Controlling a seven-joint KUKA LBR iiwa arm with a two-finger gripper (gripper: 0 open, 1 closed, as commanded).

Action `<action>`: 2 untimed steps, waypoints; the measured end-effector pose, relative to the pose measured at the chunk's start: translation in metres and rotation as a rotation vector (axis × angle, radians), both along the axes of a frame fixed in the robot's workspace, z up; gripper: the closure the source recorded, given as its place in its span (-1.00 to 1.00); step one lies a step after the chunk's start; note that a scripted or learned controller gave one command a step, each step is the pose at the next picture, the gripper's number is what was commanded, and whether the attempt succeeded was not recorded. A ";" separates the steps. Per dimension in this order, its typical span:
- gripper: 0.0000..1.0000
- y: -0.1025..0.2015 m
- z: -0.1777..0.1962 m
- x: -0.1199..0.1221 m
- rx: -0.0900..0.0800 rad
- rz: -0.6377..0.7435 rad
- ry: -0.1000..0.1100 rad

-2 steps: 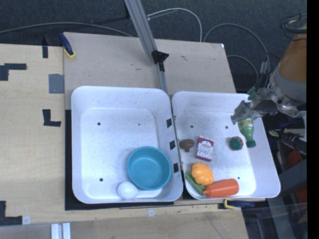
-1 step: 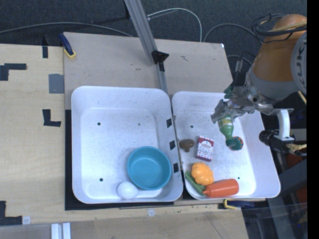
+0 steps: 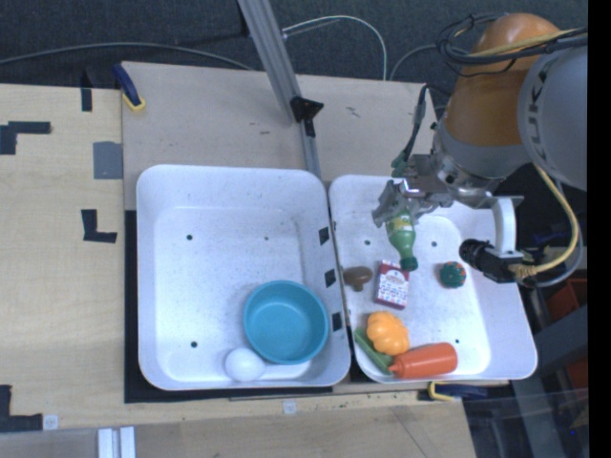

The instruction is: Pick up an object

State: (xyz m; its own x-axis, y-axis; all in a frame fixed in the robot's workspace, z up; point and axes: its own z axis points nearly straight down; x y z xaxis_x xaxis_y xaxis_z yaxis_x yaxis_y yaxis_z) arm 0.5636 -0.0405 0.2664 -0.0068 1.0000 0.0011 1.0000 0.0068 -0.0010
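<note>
White ball (image 3: 242, 363): nearest of all, at near edge of left bin (image 3: 162, 218), touching blue bowl.
Blue bowl (image 3: 284, 321): upright in near right part of left bin, just beside wall shared with right bin (image 3: 506, 332).
Orange carrot (image 3: 424, 360): lying along near rim of right bin, beside green pod.
Green pod (image 3: 372, 349): slanted at near left corner of right bin, partly under yellow-orange fruit.
Yellow-orange fruit (image 3: 387, 331): just beyond carrot, near red carton.
Red carton (image 3: 392, 285): lying flat mid-bin, just beyond fruit.
Brown lump (image 3: 358, 277): left of carton, near bin's left wall.
Green round piece (image 3: 452, 274): right of carton, well apart from it.
Green bottle (image 3: 404, 239): tilted, neck end toward carton, far end caught between gripper fingers.
Gripper (image 3: 405, 201): clenched on bottle's far end, low over far left part of right bin.
Arm (image 3: 506, 84): reaching in from far right, orange band above wrist, bent down toward bin.
</note>
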 end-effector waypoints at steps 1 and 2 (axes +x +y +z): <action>1.00 0.054 -0.019 0.018 -0.001 0.000 0.002; 1.00 0.108 -0.029 0.044 0.000 0.000 0.000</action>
